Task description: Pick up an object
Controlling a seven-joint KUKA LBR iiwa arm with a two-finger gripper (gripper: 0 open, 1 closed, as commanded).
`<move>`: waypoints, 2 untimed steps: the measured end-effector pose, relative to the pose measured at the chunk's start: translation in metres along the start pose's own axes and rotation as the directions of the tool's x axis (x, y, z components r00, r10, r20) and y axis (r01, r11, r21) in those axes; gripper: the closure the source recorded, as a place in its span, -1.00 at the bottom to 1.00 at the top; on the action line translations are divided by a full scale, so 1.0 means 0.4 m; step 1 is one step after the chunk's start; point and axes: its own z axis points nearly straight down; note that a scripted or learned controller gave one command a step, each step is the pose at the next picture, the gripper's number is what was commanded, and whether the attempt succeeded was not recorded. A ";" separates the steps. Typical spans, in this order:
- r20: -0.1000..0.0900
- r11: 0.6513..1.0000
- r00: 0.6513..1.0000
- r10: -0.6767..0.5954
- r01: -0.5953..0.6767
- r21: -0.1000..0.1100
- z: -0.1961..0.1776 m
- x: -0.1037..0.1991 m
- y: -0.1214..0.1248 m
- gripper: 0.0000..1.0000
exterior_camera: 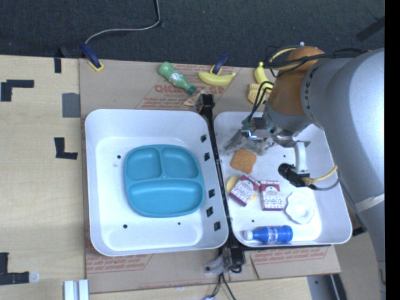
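Two white bins: the left bin [100, 167] holds one blue divided plate [164, 180], the right bin [334, 214] holds one brown cookie [244, 161] at 12 o'clock under the claw [253, 136], two small packets [256, 192], one white cup [300, 206], one blue bottle [270, 234] at 6.

Crowded quarters below the jaws: a tan biscuit [243, 161], two sachets [257, 192], a white cup [300, 207] and a blue bottle [269, 234] fill the right bin [325, 149], while open floor rings the blue tray [165, 180] far left.
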 end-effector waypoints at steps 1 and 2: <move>0.000 1.000 1.000 0.000 0.000 0.000 0.000 0.005 -0.008 -1.00; -0.001 1.000 1.000 -0.001 0.001 0.000 -0.001 -0.027 -0.011 -1.00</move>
